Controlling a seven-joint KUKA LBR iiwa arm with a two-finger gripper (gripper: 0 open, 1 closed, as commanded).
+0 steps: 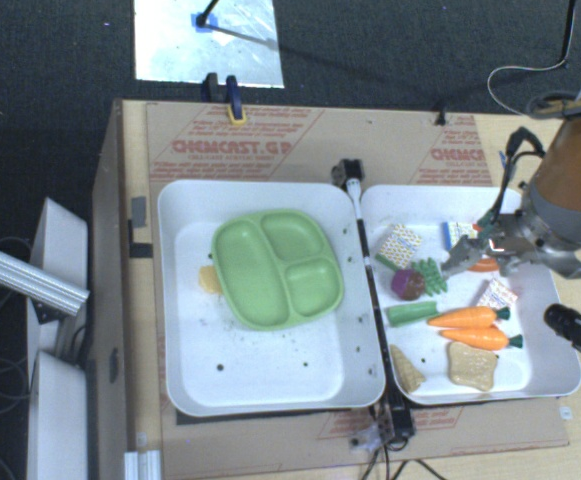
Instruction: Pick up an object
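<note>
The gripper (467,255) hangs low in the right bin (560,368), jaw state impossible to tell; a purple-headed vegetable (408,284) lies just left of it; two carrots (475,328) below.

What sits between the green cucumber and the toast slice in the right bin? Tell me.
In the camera view, two orange carrots lie side by side between the green cucumber and the toast slice, green tops pointing right.
</note>
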